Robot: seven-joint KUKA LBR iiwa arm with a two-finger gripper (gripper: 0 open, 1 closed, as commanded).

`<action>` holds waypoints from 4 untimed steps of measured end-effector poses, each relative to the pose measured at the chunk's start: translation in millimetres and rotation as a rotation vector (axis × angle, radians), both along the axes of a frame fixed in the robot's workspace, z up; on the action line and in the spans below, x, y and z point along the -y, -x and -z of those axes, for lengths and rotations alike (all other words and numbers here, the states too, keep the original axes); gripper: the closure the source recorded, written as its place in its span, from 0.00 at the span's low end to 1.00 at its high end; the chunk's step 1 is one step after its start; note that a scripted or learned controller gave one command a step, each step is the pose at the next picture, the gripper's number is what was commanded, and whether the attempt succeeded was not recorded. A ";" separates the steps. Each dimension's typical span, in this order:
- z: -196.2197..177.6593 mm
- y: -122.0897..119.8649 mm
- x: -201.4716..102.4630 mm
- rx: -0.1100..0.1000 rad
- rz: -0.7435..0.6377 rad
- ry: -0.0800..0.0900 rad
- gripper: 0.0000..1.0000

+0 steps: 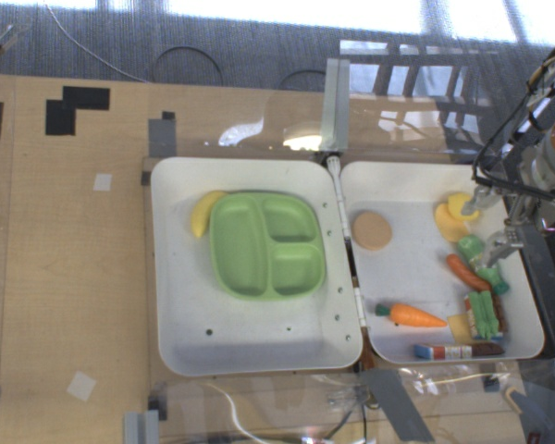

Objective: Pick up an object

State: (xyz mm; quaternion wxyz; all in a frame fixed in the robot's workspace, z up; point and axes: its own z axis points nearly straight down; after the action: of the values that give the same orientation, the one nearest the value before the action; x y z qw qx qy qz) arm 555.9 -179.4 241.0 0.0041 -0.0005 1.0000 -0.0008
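Here the gripper (493, 222) hangs over the right bin (398, 340) at its far right side, and whether it is spread or pressed together I cannot tell, since its metal parts blur into the clutter below. Nothing can be seen held in it. Just beside the gripper lie a yellow toy (455, 216), a green piece (470, 245) and a red-orange piece (466, 272); a little further from it, toward the bin's near edge, a green block (484, 314) rests by a marker (456, 351). Further left of the gripper lies a carrot (413, 316), and beyond that a tan disc (372, 230). The carrot looks the easiest pick: probably light, stiff plastic, smooth and so a bit slippery, not fragile. It tapers, so a hold across the thick middle, with the closing line square to its length, should keep it from squirting out. The disc lies flat and gives little to pinch. Well left of the gripper, the left bin (194, 340) holds a green tray (264, 245) over a banana (203, 212).
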 end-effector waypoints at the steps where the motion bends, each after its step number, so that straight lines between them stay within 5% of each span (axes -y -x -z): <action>1: 143.2 -43.2 12.3 0.004 0.029 0.001 0.00; 2: 152.7 -88.1 10.1 0.005 0.103 -0.001 0.00; 3: 151.8 -12.6 8.4 0.004 0.252 -0.002 0.00; 4: 136.4 -18.4 7.7 0.023 0.244 0.001 1.00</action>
State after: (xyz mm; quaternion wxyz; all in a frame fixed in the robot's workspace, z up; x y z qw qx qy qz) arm 574.3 -187.2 104.6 0.0155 0.1213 0.9925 -0.0020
